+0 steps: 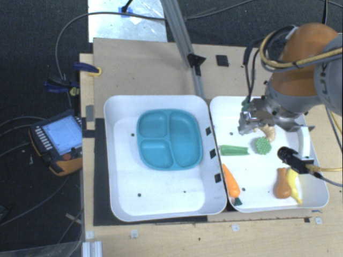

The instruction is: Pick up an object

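Along the right bin's (321, 199) near edge, a carrot (230, 180) lies by the left wall, while a yellow and orange toy (286, 184) sits in the near right corner; both are clear of the arm, so either could be reached later. Mid-bin lie a green pod (234, 150) and a knobbly green ball (262, 145). Just behind the ball the gripper (251, 123) hangs low toward the far edge, probably choosing a pick; spread or pinched, I cannot tell. The left bin (120, 197) carries a blue divided plate (170, 139) near its far edge.
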### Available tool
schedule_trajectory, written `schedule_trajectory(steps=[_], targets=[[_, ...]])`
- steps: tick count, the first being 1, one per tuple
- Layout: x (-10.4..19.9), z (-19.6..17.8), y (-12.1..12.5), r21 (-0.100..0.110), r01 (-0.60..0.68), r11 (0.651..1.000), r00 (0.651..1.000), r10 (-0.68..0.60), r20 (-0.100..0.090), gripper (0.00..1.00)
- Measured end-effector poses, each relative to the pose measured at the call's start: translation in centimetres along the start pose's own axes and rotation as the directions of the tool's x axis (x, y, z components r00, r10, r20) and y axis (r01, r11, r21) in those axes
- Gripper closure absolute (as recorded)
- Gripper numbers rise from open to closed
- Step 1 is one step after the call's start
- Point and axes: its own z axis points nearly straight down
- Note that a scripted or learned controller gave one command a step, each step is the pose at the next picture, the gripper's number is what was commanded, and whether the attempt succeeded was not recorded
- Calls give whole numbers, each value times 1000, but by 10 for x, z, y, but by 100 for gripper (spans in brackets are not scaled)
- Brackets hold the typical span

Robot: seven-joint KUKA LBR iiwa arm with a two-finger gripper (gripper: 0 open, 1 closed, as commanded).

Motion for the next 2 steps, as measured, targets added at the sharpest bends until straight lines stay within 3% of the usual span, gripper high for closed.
schedule_trajectory(steps=[2], targets=[[115,-2,-12,1,1,1000,1000,-1,0,100]])
